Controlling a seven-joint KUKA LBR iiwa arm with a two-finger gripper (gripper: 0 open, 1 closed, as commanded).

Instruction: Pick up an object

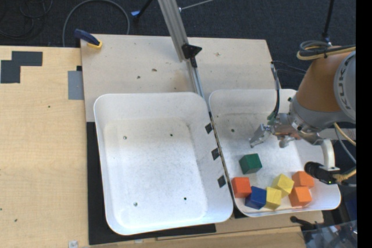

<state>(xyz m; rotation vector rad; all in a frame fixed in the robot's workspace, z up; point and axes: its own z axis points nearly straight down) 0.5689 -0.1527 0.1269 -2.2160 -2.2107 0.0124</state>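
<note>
Right bin (pixel 232 107), 7 blocks (pixel 273 186)

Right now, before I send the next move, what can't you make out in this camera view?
- Gripper: too small and blurred to tell how its fingers stand, or whether they touch the right bin.
- Orange blocks: two sit pressed together; their edges merge.
- Blue block: partly covered by a yellow block.
- Arm: cut off at the right.

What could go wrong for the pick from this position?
1. The hand hangs over bare floor of the right bin, above the green block; a straight descent may close on nothing.
2. The orange, blue and yellow blocks lie tightly clustered, so a grab there may knock neighbours aside.
</note>
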